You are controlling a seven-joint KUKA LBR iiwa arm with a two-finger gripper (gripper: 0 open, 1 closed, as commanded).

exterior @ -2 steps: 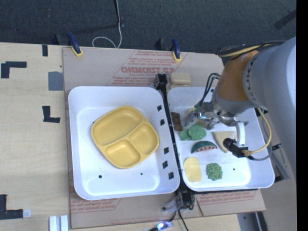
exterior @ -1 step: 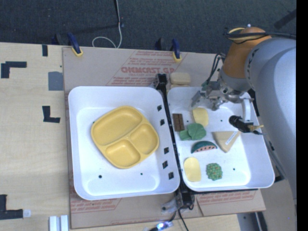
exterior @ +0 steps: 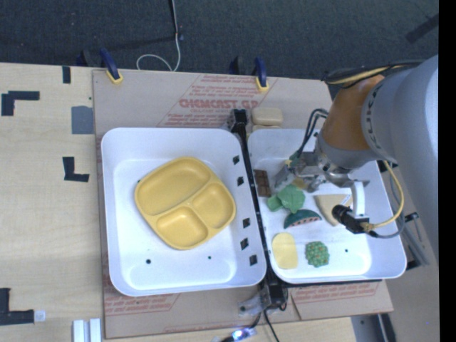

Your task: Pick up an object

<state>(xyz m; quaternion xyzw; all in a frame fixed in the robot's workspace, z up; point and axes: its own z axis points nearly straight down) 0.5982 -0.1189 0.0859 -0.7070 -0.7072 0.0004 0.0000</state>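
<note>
The right bin [exterior: 385,266] holds several play-food pieces: a green leafy piece [exterior: 286,199], a watermelon slice [exterior: 303,219], a pale yellow oblong [exterior: 284,250], a green broccoli-like lump [exterior: 316,254], a cream wedge [exterior: 329,205] and a small brown block [exterior: 261,183]. The gripper [exterior: 303,169] hangs low over the bin's upper middle, just above the green leafy piece, under the grey arm with its orange band [exterior: 353,116]. Nothing is visibly held.
The left bin [exterior: 117,191] carries a yellow divided plate [exterior: 185,201]. A beige block [exterior: 267,116] lies on the cardboard behind the bins. Blue clamps [exterior: 110,68] pin the cardboard. A cable [exterior: 395,205] loops beside the wrist.
</note>
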